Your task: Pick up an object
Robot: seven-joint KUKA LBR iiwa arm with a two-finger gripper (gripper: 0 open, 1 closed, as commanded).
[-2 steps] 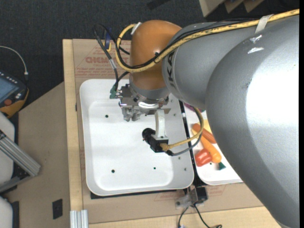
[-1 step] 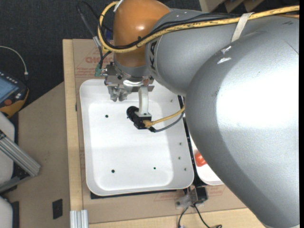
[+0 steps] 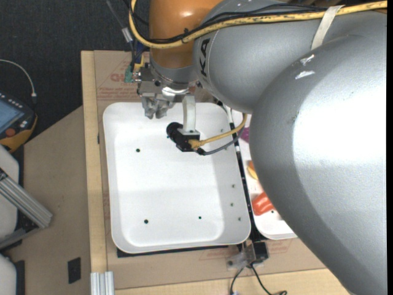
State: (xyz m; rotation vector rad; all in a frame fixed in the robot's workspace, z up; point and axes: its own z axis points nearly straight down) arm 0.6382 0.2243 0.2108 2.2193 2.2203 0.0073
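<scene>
- So: gripper (image 3: 156,108) sits over the far edge of the left bin (image 3: 123,226); can't tell its state, nothing visibly held.
- Likely pick targets: orange object (image 3: 263,204) and bits in the right bin (image 3: 270,229), mostly hidden by the arm (image 3: 319,134).
- Judgement: pick not done; reach, grasp and lift remain.

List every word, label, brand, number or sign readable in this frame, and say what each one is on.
"K": a dark letter, partly cut off, on the grey arm casing below the orange band.
Faint red printing on the brown cardboard sheet under the shallow white bins: too blurred to read.
Blue screen of the handheld device at the left edge: nothing legible.
</scene>
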